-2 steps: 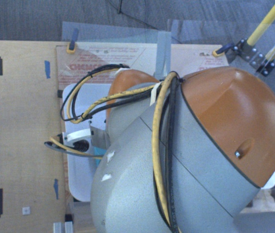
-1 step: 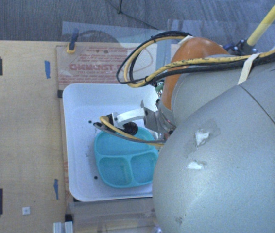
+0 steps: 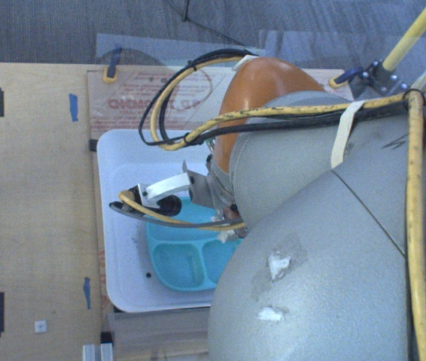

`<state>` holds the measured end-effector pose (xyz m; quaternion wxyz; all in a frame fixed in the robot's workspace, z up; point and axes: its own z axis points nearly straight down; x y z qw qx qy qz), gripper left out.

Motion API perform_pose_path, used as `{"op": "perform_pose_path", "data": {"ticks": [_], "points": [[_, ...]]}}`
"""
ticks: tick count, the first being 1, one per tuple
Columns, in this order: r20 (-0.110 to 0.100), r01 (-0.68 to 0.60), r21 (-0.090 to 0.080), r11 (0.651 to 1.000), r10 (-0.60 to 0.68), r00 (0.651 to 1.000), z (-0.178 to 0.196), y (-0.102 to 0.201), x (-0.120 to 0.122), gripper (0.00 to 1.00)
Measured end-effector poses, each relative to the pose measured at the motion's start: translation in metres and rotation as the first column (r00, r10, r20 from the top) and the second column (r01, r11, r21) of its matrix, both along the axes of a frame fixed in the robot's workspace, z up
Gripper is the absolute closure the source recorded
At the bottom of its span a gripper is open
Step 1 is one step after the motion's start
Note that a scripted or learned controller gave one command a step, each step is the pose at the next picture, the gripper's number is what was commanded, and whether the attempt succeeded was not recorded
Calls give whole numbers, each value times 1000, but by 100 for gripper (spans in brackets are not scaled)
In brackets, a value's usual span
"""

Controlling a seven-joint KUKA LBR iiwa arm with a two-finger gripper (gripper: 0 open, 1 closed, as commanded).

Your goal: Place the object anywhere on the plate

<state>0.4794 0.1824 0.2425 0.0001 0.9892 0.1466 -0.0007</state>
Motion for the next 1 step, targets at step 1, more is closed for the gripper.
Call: {"op": "perform_pose_path", "data": {"ticks": [1], "points": [[1,95,0,995,-95,995,-14,31,41,100]]}}
